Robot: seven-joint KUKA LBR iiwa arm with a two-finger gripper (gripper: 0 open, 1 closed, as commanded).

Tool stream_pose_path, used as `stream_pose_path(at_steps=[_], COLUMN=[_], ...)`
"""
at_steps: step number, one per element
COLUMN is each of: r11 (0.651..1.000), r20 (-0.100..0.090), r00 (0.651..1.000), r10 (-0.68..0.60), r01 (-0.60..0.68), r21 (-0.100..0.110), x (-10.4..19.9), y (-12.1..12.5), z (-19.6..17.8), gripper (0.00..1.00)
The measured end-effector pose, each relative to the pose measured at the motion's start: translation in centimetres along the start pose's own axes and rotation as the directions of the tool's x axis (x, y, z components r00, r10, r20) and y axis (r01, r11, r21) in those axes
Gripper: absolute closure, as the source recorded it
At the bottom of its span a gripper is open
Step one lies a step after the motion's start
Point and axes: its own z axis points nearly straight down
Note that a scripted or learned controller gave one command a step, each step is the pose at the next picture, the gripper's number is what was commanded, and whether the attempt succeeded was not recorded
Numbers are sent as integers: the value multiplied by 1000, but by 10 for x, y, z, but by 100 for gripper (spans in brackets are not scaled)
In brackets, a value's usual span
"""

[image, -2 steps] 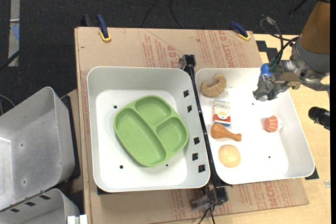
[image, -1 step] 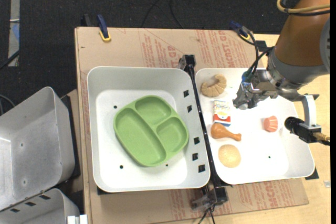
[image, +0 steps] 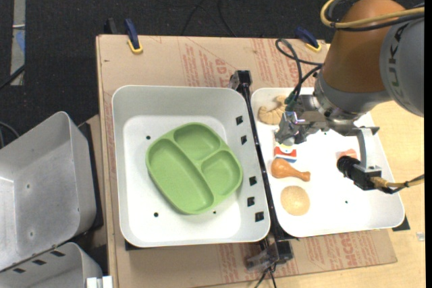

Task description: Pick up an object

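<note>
The right white bin [image: 378,212] holds several small items. A tan, lumpy piece [image: 271,111] lies at its far left corner. A small red, white and blue item [image: 286,154] sits near the left wall, with an orange drumstick-shaped toy [image: 291,171] just in front of it and a round beige bun [image: 295,199] nearer still. A bit of red [image: 346,155] peeks out beside the arm's black fitting [image: 356,173]. My gripper [image: 291,131] hangs over the bin's left part, directly above the red, white and blue item and beside the tan piece.
A green divided plate [image: 194,166] lies in the left white bin [image: 135,111]. A black divider with clips [image: 251,145] runs between the bins. Cables trail over the right bin's far edge. A grey tub [image: 40,192] stands off the bench at the left.
</note>
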Motion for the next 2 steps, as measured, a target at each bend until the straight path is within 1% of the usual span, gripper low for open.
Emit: stream_pose_path(at_steps=[1,2], r11=[1000,1000], r20=[-1,0], r00=[1000,1000], r10=[-1,0], r01=[1,0], r21=[0,1], x=[43,86], y=[-9,-28], z=[8,16], gripper=[100,100])
